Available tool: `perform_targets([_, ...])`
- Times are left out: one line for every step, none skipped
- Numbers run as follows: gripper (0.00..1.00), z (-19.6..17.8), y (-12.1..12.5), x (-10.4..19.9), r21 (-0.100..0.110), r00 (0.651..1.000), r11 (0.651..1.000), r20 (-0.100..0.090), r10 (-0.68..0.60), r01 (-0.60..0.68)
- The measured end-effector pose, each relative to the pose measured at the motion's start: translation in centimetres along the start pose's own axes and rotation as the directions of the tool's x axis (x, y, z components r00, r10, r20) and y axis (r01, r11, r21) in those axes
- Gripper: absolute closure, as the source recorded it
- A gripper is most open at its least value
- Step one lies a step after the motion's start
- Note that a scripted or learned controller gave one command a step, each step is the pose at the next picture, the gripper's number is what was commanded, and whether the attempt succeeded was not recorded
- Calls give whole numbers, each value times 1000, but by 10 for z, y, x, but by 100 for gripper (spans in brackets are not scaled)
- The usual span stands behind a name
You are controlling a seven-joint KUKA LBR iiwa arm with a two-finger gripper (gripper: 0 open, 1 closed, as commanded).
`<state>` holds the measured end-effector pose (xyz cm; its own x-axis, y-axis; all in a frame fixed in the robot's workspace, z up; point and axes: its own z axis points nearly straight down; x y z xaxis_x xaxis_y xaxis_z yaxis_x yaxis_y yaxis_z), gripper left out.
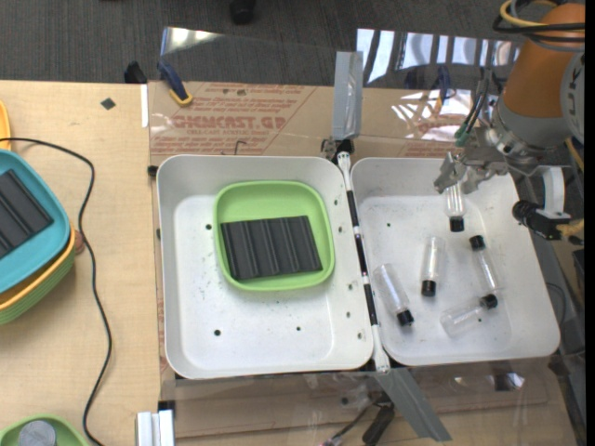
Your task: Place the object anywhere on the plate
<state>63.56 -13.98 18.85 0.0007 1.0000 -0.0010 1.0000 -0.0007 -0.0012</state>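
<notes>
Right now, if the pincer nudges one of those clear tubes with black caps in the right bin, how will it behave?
The clear tube lies on its side on the right bin's smooth floor, so it would probably roll. It looks like thin clear plastic, so it is likely light and may skid away. Its round, glossy wall could slip between the fingers, and the tubes lying close by might get knocked.

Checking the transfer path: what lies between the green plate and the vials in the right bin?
In the camera view, between the plate and the nearest vial lie bare left-bin floor and the two bins' adjoining rims; nothing else.

arm [544,63] cut off at right edge
</notes>
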Motion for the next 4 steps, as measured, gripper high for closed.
perform_targets([0,0,0,0,0,1000,1000,0,0,0])
perform_targets([0,-60,3,-51,0,947,947,1,320,-320])
perform_targets([0,-115,23,-64,1,820,820,1,572,-572])
perform_targets([0,-234,23,-70,2,684,684,2,729,-729])
